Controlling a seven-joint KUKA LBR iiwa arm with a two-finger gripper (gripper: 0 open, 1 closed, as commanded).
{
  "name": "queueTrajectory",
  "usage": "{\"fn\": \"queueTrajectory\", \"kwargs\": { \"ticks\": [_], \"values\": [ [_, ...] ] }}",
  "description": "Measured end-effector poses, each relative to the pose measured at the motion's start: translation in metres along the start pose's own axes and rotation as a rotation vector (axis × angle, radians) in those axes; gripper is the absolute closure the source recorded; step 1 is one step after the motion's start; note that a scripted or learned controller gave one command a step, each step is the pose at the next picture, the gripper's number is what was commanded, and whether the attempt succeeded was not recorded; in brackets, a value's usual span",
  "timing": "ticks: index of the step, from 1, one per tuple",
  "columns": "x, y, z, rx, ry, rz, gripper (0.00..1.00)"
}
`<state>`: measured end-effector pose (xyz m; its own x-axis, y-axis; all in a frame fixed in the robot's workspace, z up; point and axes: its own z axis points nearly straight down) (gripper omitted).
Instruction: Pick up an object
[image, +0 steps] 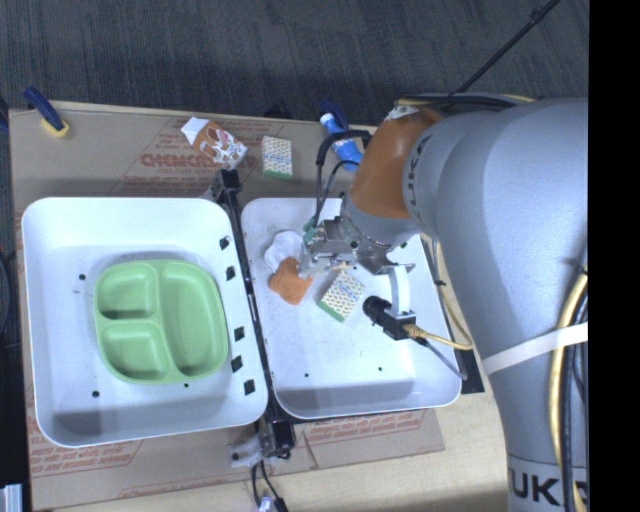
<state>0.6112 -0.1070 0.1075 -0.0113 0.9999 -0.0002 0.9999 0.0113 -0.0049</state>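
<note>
The hand (318, 250) hovers over the right bin (340, 385) beside an orange object (291, 283).

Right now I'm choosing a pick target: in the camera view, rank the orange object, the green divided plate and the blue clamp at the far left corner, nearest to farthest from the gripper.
1. Orange object: right bin, just left of the gripper.
2. Green divided plate: left bin.
3. Blue clamp: far left bench corner, outside both bins.
</note>
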Motion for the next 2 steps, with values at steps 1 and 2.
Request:
{"fn": "queueTrajectory", "kwargs": {
  "ticks": [1, 2],
  "values": [
    [0.0147, -0.0521, -0.0932, -0.005, 0.001, 0.007, 1.0],
    [0.0152, -0.0523, -0.1023, -0.001, 0.002, 0.004, 1.0]
  ]
}}
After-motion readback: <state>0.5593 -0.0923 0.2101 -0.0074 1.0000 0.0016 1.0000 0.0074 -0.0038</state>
